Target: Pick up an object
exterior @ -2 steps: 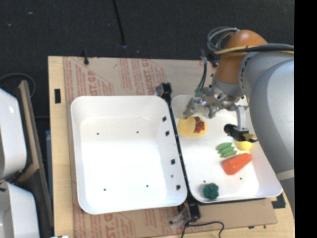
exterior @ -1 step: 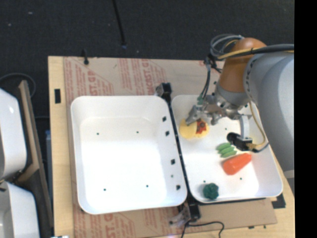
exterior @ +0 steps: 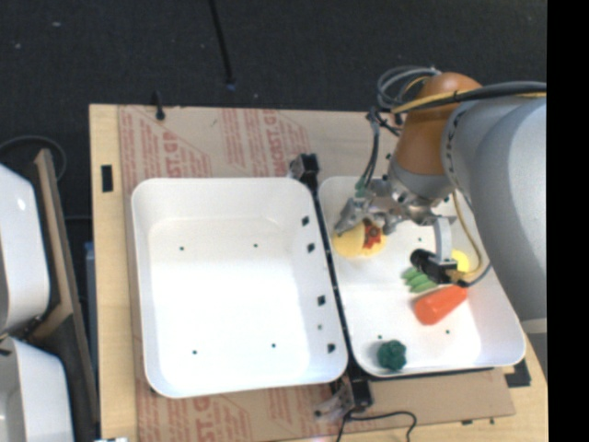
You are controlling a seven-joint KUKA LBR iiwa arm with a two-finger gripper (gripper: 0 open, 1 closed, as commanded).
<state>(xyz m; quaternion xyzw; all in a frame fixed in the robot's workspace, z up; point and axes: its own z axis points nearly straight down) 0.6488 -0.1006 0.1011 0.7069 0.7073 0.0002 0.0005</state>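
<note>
We count one yellow rounded toy with a red patch, lying at the far left of the right white bin, just under the gripper, whose fingers stand spread and grip nothing. Nearer lie one green piece, one orange carrot-shaped toy and one dark green ball. The left white bin makes two bins.

Grey arm, orange band, looped grey cables
</note>
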